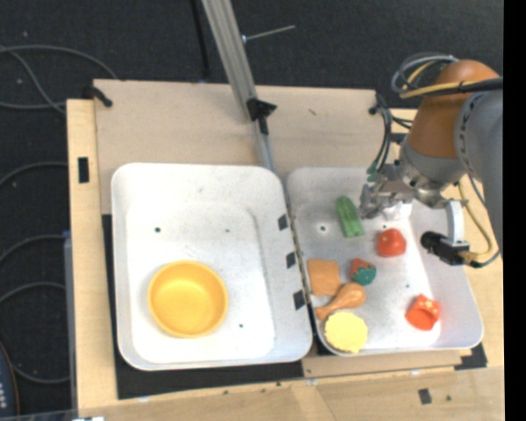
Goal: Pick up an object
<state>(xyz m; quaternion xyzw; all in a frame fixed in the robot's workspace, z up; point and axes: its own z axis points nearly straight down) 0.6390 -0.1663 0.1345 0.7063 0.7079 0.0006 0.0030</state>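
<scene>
Toy food lies scattered in the right bin: a green piece, a red tomato-like piece, a drumstick, a yellow disc and a red piece near the corner. From the overhead camera, the end effector hangs low between the green piece and the tomato; how it stands, I cannot tell. I judge this the approach step. Next it needs to settle squarely over one piece. A yellow bowl sits in the left bin.
</scene>
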